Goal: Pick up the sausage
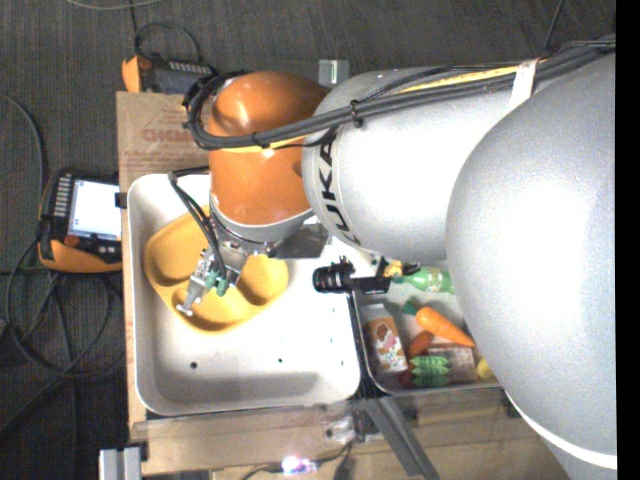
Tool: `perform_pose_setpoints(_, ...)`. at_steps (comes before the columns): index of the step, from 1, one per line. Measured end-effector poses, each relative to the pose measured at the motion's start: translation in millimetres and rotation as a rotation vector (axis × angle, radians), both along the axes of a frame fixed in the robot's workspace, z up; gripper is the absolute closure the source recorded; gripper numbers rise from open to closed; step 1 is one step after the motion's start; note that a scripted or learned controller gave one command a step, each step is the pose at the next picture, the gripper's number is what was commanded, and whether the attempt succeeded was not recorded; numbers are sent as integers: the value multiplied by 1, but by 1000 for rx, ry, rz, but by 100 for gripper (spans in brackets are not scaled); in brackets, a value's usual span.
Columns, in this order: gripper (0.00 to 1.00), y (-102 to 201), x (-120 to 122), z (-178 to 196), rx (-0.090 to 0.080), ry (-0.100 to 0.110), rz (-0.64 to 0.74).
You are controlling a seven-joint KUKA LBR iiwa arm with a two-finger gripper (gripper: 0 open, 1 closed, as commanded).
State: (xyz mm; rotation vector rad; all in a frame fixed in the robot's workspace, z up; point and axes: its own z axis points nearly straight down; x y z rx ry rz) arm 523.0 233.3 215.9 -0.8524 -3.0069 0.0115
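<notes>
A small reddish-brown piece that looks like the sausage (419,344) lies in the right bin (366,373), just below the orange carrot (445,325). It is partly hidden by the arm's grey body. My gripper (203,290) hangs low over the left bin (240,368), away from the sausage. It points down onto a large yellow bowl-like object (168,254). Nothing of the sausage is at the gripper.
The right bin also holds a printed packet (386,346), green items (431,370), a green bottle (428,280) and something yellow (485,368). The arm covers most of that bin. A tablet (92,211) lies on the floor to the left.
</notes>
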Motion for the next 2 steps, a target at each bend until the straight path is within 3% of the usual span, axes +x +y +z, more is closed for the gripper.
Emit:
perform_pose_setpoints(1, 100, -1, 20, -37, 8, -8, 580)
perform_pose_setpoints(2, 100, -1, 36, 23, 10, -10, 774)
